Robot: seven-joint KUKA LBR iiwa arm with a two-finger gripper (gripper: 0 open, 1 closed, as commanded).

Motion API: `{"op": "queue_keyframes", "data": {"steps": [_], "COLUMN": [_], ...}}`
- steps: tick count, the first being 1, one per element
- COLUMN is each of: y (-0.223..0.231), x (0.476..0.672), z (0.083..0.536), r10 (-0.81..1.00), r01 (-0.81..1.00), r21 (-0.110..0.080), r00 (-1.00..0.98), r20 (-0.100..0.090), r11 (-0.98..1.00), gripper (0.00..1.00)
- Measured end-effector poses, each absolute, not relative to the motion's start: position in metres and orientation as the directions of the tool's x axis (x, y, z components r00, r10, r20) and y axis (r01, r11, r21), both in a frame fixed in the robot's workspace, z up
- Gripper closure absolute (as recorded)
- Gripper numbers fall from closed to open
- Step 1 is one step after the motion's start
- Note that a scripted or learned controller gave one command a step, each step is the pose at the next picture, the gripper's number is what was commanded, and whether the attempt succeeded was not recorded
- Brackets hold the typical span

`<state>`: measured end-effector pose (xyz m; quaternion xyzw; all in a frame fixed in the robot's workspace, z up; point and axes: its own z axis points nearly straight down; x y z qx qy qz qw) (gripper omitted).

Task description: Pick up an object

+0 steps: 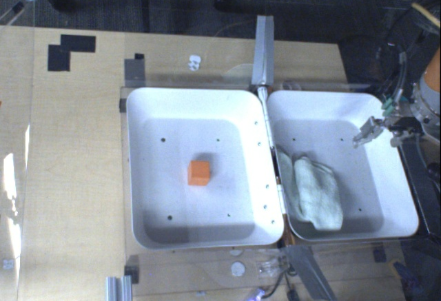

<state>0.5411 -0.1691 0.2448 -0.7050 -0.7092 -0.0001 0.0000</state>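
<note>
- Two white bins side by side on the bench: the left bin (148,155) and the right bin (386,203).
- In the right bin, against its left wall, a crumpled pale cloth (315,193) lies flat.
- The gripper (366,131) hovers over the right bin's upper right part, nothing between its tips; spread or pressed together, cannot tell.
- Orange cube (199,173) sits alone near the left bin's middle, well apart from the gripper.

Pale wooden bench (69,175) bearing two white bins (148,155) (393,210) side by side, black markers (67,52) at its far-left corner.
</note>
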Motion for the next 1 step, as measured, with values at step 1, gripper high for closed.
{"op": "queue_keyframes", "data": {"steps": [1], "y": [-0.1484], "x": [0.5662], "z": [0.3317], "r10": [0.983], "r01": [0.983], "r21": [0.004], "r00": [-0.185], "r20": [-0.002], "r11": [0.185], "gripper": [0.0]}}
